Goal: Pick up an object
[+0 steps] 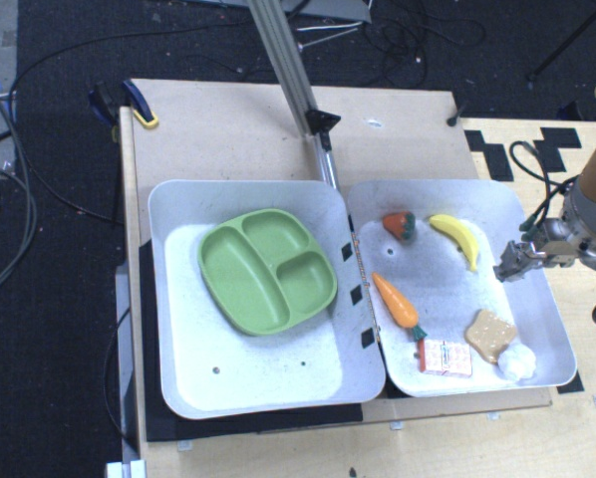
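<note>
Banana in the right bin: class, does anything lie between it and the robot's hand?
Nothing visible does. The hand sits at the right bin's right side, just right of the banana, with bare bin floor between them. The strawberry and carrot lie farther left.

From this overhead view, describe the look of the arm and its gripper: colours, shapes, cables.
The arm enters from the right edge as a rounded grey body with an orange-brown band at its upper edge. It narrows to a pale metallic wrist. The gripper is a small, dark grey, angular assembly, too blurred for its finger detail. A black cable loops over the bench just beside the arm.
</note>
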Robot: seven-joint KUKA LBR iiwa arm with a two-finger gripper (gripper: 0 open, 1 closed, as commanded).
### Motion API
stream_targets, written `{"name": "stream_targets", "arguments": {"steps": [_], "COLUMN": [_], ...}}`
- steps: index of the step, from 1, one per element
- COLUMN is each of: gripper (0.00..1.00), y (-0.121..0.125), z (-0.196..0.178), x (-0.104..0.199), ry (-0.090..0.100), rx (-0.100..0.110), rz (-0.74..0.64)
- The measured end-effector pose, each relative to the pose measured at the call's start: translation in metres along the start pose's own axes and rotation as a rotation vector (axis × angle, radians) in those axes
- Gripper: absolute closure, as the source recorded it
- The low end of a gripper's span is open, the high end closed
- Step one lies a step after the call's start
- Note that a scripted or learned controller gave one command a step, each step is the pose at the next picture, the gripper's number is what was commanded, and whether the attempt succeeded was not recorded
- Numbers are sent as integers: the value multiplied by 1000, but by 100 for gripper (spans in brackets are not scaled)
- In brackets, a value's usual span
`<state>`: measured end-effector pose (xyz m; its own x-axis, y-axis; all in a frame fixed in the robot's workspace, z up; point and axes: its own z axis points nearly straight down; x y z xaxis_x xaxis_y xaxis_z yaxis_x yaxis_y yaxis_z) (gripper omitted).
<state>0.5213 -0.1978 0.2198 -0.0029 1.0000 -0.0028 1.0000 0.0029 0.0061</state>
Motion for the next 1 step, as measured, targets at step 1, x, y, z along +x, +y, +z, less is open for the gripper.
{"name": "stream_targets", "arguments": {"steps": [1], "gripper": [100], "y": [1], "z": [-29], "x": [0], "ry": [1], "rx": [2], "rz": [0]}}
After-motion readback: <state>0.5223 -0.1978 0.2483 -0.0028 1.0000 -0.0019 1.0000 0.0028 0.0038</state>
